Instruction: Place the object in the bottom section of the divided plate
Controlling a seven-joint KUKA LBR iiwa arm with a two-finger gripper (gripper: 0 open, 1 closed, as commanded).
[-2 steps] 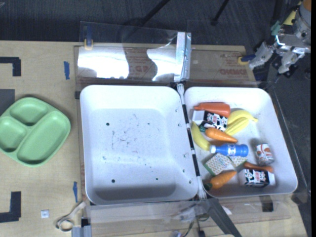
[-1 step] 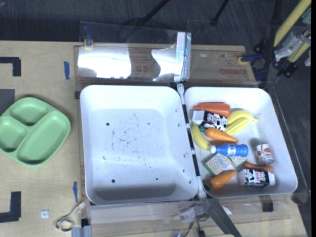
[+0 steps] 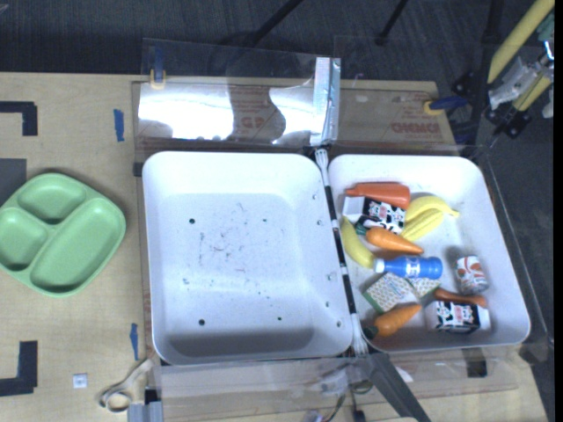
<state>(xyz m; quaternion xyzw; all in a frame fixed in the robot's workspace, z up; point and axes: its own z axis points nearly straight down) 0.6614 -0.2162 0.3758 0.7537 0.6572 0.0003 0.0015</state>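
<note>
Toys (image 3: 406, 258) overlapping, heaped in right bin (image 3: 501, 236)

A single fixed camera looks down on the bench at a slant from above, far enough back to take in both shallow white plastic bins (image 3: 237, 170) side by side, the left bin near the centre and the right bin toward the right. The pale green divided plate (image 3: 58, 233) on the light wooden bench top (image 3: 70, 104) sits at the left edge. Beyond the bench's far edge, dark floor fills the top; details there are probably too dim to read.
</note>
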